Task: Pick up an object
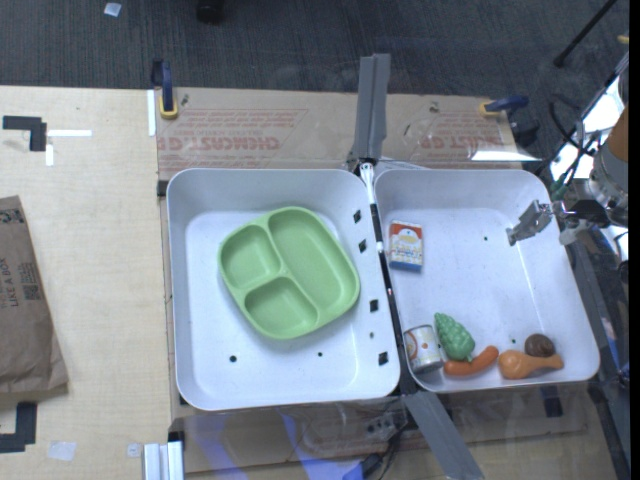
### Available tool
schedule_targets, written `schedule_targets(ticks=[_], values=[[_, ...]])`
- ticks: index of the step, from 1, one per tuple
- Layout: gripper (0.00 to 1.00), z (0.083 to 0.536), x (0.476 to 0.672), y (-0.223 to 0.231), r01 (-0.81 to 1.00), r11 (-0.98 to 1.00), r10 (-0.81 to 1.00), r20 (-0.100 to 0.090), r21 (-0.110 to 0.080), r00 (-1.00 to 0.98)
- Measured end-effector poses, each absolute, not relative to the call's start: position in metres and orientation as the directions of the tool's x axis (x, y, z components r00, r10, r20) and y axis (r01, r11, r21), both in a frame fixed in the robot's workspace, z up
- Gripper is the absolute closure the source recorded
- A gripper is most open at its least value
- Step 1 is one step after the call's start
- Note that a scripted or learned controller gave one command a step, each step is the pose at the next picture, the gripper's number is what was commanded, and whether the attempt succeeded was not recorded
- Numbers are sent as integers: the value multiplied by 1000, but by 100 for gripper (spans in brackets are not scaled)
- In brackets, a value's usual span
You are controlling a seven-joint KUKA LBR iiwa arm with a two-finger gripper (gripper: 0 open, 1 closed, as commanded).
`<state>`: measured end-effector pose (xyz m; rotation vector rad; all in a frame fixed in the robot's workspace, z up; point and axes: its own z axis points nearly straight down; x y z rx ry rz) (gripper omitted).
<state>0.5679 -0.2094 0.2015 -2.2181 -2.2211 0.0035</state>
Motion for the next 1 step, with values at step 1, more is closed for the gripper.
schedule_targets(ticks=[1], values=[[100,210,568,-210,1000,3,1000,-1,-3,-3]])
